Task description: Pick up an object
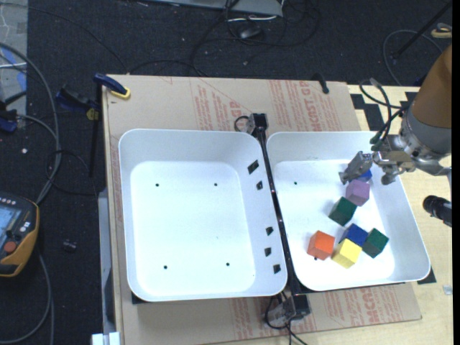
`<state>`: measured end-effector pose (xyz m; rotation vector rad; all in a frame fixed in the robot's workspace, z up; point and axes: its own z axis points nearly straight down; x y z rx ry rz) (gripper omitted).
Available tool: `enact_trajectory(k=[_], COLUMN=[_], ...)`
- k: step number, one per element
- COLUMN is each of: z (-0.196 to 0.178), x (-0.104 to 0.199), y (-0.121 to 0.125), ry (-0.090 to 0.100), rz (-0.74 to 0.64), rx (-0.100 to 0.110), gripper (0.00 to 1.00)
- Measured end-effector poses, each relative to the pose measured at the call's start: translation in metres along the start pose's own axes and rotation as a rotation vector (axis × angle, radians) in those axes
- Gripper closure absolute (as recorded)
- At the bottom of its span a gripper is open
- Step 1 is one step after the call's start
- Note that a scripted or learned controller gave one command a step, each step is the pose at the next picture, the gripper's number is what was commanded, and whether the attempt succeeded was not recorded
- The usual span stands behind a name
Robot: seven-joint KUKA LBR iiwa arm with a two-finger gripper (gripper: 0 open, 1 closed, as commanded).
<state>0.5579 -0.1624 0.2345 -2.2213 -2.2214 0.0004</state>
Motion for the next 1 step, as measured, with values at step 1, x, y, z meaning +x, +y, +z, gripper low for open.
enact_trajectory(k=[1], z=[0.0972], x=[-0.0235], y=[-0.0527], ry=[0.001], rz=[0.003], rx=[0.007], gripper=[0.0])
